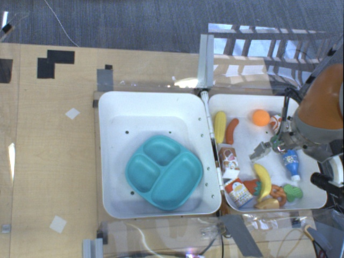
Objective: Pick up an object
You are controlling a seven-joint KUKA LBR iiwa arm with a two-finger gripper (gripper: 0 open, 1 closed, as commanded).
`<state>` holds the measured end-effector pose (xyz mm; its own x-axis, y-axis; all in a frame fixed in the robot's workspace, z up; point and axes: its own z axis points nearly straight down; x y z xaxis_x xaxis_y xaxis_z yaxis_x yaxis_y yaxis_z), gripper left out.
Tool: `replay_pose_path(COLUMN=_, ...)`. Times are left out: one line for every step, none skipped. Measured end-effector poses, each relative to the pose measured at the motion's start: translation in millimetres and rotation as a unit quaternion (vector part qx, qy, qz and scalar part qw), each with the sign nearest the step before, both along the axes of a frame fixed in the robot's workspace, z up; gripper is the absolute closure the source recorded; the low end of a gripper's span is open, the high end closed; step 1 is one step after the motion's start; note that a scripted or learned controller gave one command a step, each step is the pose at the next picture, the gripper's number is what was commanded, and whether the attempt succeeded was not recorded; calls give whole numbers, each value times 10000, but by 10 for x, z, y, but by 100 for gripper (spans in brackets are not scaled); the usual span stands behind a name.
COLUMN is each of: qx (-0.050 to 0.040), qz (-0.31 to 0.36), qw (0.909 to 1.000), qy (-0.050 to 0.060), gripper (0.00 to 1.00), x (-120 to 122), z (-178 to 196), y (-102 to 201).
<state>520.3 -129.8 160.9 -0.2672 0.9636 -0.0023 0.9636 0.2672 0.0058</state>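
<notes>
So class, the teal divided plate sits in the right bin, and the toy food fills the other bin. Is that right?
Not quite: the camera view shows the teal divided plate in the left bin. The toy food, such as the banana, fills the other bin.

Robotics lab test cell. Pale wood-laminate bench (48, 160) with black square marker patches (55, 62), two shallow white plastic bins (110, 144) fixed in metal brackets, loose cables (48, 9) over grey carpet floor (134, 15), toy plastic food (262, 177), grey-and-orange industrial arm (322, 109).
</notes>
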Motion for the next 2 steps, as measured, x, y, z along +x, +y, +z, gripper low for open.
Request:
replay_pose_path(qx=0, qz=259, qw=9997, qy=-2, gripper=0, x=-272, z=-660, y=70)
replay_pose_path(qx=-5, qz=263, qw=9996, qy=-29, gripper=100, x=-249, z=-554, y=73)
